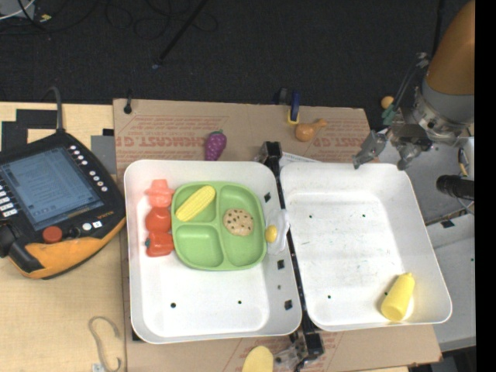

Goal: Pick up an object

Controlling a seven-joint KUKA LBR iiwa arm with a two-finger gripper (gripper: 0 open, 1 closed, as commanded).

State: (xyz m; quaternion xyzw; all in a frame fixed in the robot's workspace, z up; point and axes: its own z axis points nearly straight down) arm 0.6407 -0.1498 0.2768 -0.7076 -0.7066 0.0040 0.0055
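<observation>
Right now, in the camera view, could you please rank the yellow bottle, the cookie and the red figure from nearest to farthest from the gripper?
Measured from the gripper, above the right bin's far edge:
1. Yellow bottle, right bin's near right corner.
2. Cookie, green tray's right compartment; only slightly farther than the bottle.
3. Red figure, left of the green tray.

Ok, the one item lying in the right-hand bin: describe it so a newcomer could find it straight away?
Start at the right bin, the one nearest the gripper. Go to its near right corner, where a small yellow bottle lies against the rim. It lies alone on that bin's floor, while the corn and cookie sit on the green plate in the left bin.
</observation>
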